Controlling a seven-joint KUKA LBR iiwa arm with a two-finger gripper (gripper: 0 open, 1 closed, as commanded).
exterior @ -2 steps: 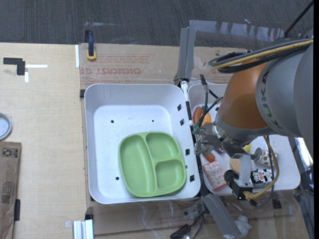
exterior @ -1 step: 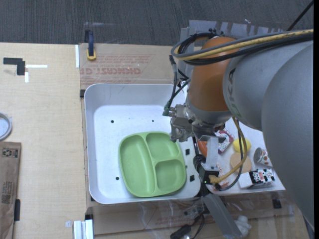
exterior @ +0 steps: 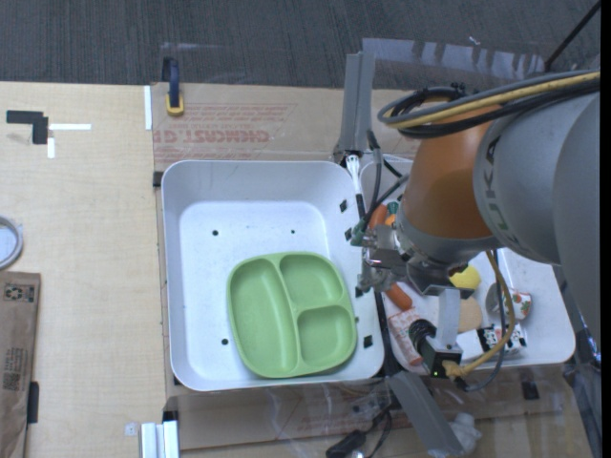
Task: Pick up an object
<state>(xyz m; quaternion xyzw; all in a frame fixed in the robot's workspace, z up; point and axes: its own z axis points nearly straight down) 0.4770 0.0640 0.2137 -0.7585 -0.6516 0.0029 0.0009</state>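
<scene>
— Where's the arm (exterior: 506, 170) right now?

— Bent low over the right bin (exterior: 549, 346), its grey body and orange band covering most of what lies in there. The gripper (exterior: 396, 273) is down near that bin's left wall, just beside the divide from the left bin (exterior: 191, 256).

— Is it holding anything?

— I cannot tell. The wrist and cables block the working end, so whether it is spread or closed, or has anything in it, is hidden from here.

— What's in the right bin, then?

— A jumble, partly covered. An orange, carrot-like piece (exterior: 384, 214) pokes out just above the gripper, a red piece (exterior: 399, 297) lies just below it, a yellow thing (exterior: 466, 278) sits to the gripper's right, and a packet with a red label (exterior: 409, 337) lies lower, near the bin's front edge. None looks lifted.

— And the left bin?

— A green divided plate (exterior: 291, 313) with three compartments, lying flat toward the bin's front right, close to the gripper but on the other side of the wall.

— Anything on the counter (exterior: 76, 218)?

— A blue-and-yellow clamp (exterior: 172, 86) behind the left bin.
</scene>
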